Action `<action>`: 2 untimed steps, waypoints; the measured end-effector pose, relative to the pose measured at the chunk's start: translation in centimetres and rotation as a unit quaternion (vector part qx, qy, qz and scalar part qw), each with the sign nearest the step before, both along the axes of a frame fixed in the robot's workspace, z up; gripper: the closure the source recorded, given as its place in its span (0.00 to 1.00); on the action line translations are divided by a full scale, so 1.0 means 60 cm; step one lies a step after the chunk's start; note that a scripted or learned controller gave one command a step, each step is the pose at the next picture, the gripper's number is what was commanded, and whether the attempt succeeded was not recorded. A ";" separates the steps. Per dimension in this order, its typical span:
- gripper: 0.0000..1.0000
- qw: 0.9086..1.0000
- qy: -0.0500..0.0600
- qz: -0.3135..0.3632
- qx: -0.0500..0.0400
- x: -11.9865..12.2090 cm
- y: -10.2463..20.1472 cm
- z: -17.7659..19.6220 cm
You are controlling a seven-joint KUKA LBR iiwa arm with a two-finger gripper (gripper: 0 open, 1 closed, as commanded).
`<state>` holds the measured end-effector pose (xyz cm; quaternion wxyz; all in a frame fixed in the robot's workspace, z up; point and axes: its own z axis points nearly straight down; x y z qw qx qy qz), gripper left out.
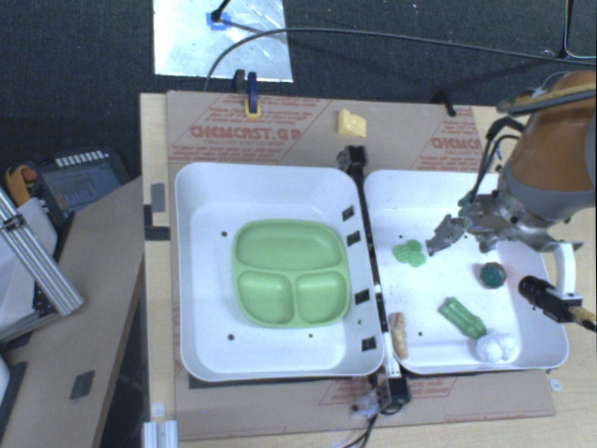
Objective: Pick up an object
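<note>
My gripper (442, 237) hangs low over the right bin (550, 343), reaching in from the right. Just to its left, a small green lump (408, 252) lies on the bin floor, close to the gripper tip; whether they touch I cannot tell. A teal ball (492, 273) rests below the wrist. Toward the bin's front lie a green elongated piece (463, 316) and a white crumpled object (494, 347). A tan stick-shaped thing (398, 334) lies at the bin's front left, against the divider.
The left bin (201, 343) holds a green divided plate (290, 273). A yellow block (352, 122) and a blue-and-yellow clamp (250, 96) sit on the cardboard behind the bins. Black clips line the ridge between the bins (359, 241).
</note>
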<state>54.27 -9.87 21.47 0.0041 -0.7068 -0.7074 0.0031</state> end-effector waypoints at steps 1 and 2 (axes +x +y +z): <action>0.00 1.000 -0.006 0.001 -0.001 0.004 0.000 0.009; 0.00 1.000 -0.004 0.000 0.000 0.013 0.002 -0.063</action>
